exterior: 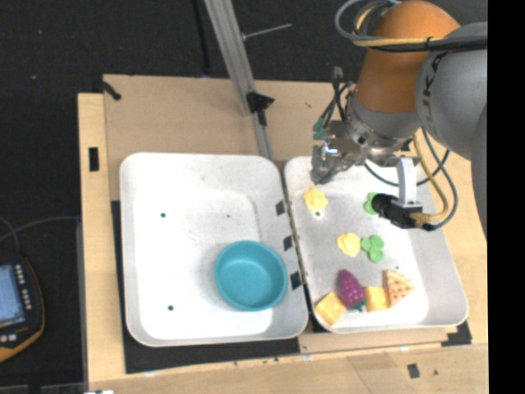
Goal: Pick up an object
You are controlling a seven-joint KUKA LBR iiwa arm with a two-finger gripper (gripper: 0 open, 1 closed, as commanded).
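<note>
- A dark floor is surrounding a light wooden bench (164,121), which is carrying two shallow white bins side by side under a fixed overhead camera.
- The grey arm (455,80), with its orange band (402,52), is reaching in from the right and hanging over the far end of the right bin (439,290).
- The left bin (180,195) is lying beside it, the two rims nearly touching along the middle.
- A slanted metal pole (234,56) is crossing the far side of the bench toward the gap between the bins.
- A teal bowl (250,275) is sitting upright in the near right part of the left bin.
- The gripper (326,169) is pointing down at the far left corner of the right bin, just above a small yellow toy (316,199); whether its fingers are apart or together cannot be told from this angle.
- Toy food pieces are lying loose in the right bin: a purple grape bunch (351,288), a yellow cheese wedge (330,309), a pizza slice (398,286) and an orange block (376,299) clustering at the near end.
- A pale yellow shell-like piece (349,244) is resting just beside a green leafy piece (375,247) at mid-bin.
- Another green piece (376,203) is lying partly behind a black fitting on the arm's cabling.
</note>
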